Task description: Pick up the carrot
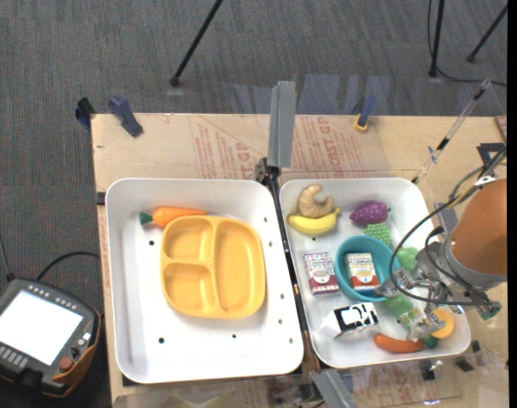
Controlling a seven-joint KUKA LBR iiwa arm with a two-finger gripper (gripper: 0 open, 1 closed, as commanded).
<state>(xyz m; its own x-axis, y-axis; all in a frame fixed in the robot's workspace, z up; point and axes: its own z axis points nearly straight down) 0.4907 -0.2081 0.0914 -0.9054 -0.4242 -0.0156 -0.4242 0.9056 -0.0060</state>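
A: Gripper (418, 303) status?

B: I see it low over the right bin's (326, 354) right side, amid cable clutter. I cannot tell its opening state, and I see nothing held.

A: Target location?

B: The carrot (175, 215) lies in the left bin (127, 330), touching the yellow divided plate's (213, 266) upper-left edge, well apart from the gripper.

A: Failure risk?

B: An orange chili-like toy (398, 343) lies just beside the gripper. I judge a wrong-object grasp likely. At the carrot, the plate rim may block one side of the grasp.
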